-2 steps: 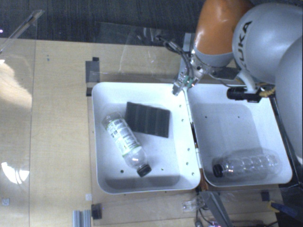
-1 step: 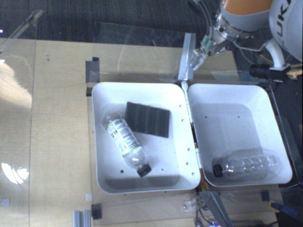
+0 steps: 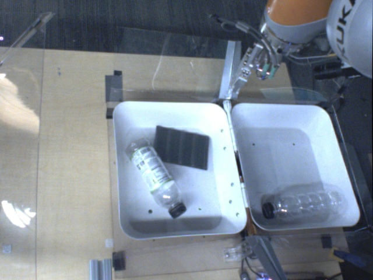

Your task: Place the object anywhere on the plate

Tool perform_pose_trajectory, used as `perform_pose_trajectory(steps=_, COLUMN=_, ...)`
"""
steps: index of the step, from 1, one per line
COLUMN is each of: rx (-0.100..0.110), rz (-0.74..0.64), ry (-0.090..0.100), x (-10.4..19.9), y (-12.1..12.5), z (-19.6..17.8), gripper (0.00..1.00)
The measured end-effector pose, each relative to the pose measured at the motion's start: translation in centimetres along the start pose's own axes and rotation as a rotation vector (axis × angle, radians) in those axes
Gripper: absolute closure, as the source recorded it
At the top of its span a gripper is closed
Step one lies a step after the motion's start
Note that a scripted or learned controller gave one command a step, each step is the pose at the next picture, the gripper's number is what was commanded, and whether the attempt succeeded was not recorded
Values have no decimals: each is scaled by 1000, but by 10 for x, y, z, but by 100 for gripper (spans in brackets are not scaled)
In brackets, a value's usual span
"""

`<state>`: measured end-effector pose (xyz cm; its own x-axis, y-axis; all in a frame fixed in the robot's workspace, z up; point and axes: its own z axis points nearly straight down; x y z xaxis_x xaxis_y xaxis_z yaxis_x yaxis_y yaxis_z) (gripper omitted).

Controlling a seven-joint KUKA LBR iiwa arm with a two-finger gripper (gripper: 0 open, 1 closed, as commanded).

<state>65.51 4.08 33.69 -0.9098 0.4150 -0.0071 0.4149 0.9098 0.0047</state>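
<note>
In the right bin (image 3: 291, 130), at five o'clock: clear bottle (image 3: 303, 203), long axis three to nine, black cap toward nine. In the left bin (image 3: 131, 121): labelled bottle (image 3: 154, 176), cap pointing five o'clock, just beside a dark ribbed plate (image 3: 182, 147). Beyond the far rims, at one o'clock: gripper (image 3: 257, 69), raised, grasp state impossible to tell.

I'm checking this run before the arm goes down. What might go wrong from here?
1. The left bottle touches the dark plate, so a grab there may shove the plate.
2. Both bottles are clear and round; the right bottle lies against the bin wall, leaving little room, and could roll.
3. The gripper hangs behind the bins, far from either bottle.
</note>
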Motion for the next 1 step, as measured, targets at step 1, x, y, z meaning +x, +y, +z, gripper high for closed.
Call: perform_pose_trajectory(steps=1, rx=-1, rz=-221, ry=-7, x=-24, y=-33, z=-102, gripper=100)
